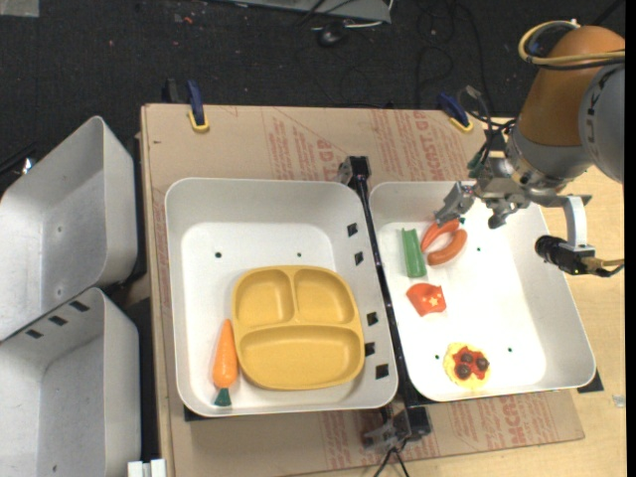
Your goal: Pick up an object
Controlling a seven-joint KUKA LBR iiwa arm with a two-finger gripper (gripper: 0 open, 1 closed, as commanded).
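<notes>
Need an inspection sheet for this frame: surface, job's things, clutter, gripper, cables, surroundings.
Surface: cardboard-covered bench bearing left bin and right bin.
Job's things: left bin holds yellow divided tray with toy carrot beside it; right bin holds orange sausage, green stick, red piece, yellow disc with berries.
Clutter: nothing seen.
Gripper: gripper just above the sausage; grasp unclear.
Cables: black leads on the floor.
Surroundings: spare white bins at left; blue clamps.
</notes>
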